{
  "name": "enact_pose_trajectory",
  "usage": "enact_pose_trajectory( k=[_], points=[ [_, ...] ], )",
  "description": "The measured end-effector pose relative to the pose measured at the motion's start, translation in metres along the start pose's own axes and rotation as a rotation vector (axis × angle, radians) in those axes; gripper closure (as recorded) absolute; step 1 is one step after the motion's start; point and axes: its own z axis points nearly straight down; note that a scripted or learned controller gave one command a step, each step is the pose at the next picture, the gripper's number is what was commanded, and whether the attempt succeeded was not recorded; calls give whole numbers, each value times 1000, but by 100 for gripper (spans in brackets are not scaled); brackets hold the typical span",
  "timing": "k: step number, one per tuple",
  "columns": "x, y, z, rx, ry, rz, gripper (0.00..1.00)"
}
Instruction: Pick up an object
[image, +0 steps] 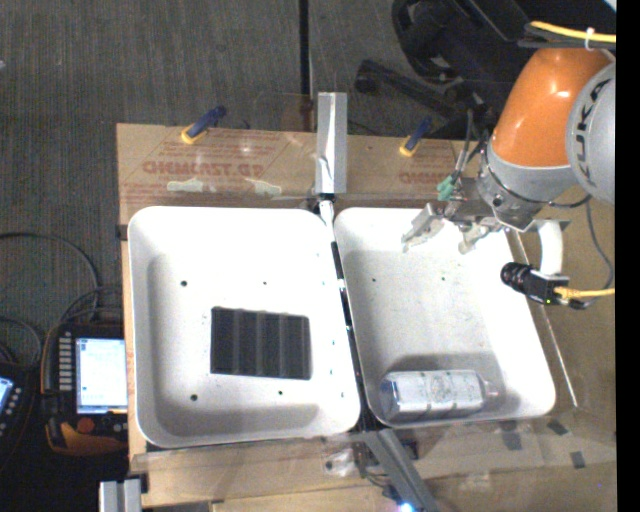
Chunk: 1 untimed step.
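Observation:
A clear plastic bottle (438, 391) with a pale label lies on its side along the near wall of the right bin (520, 330). A black ribbed rectangular block (260, 343) lies flat in the middle of the left bin (160, 300). My gripper (445, 231) hangs over the far edge of the right bin, well away from the bottle. Its two fingers (420, 229) are spread apart with nothing between them.
The arm's orange band (545, 95) and grey wrist reach in from the upper right. A metal divider post (330, 150) stands behind the gap between the bins. Blue and yellow clamps (203, 123) hold the wooden board at the back. A handheld pendant (95, 375) sits left of the bench.

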Motion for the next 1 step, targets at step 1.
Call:
enact_pose_trajectory(
  k=[1],
  points=[
    [-34, -57, -27, 0, -1, -46, 0]
  ],
)
